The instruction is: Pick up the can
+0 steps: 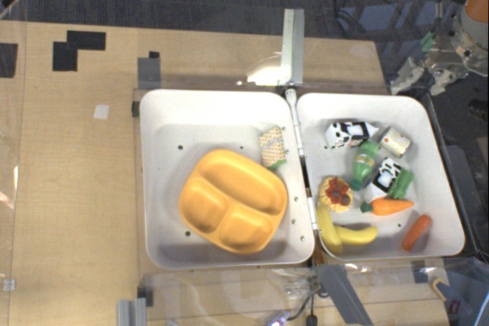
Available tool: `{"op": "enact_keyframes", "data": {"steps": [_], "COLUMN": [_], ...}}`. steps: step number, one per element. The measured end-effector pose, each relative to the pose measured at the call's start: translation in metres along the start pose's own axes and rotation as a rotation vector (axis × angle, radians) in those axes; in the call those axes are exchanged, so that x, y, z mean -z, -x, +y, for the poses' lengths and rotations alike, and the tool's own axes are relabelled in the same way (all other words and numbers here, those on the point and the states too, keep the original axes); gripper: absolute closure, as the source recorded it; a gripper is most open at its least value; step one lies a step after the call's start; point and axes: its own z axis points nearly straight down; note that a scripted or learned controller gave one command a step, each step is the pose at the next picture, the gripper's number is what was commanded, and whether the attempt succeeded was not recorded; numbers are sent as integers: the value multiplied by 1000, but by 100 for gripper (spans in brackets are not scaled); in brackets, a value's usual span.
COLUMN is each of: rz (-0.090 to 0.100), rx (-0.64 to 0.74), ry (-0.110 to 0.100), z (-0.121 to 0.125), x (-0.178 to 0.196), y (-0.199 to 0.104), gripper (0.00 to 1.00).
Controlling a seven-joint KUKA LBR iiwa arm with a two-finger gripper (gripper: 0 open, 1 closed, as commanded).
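Meanwhile the end effector (437, 71) hovers beyond the right bin (437, 135), its grip state unclear; the can (395, 141) lies inside, untouched

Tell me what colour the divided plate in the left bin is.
Yellow; the divided plate shows in the camera view.

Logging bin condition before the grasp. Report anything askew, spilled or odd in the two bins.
Nothing is spilled or visibly damaged. The yellow divided plate lies skewed in the left bin, a small patterned item at its upper right edge. The toys in the right bin lie jumbled; the small white can lies on its side.
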Motion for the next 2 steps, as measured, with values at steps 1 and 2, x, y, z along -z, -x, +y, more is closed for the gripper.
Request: {"op": "enact_keyframes", "data": {"steps": [1, 2], "rz": [-3, -1], "rx": [8, 12], "ry": [7, 1], "z": [2, -18], "x": [13, 25], "y": [-1, -13], "gripper": [100, 100]}}
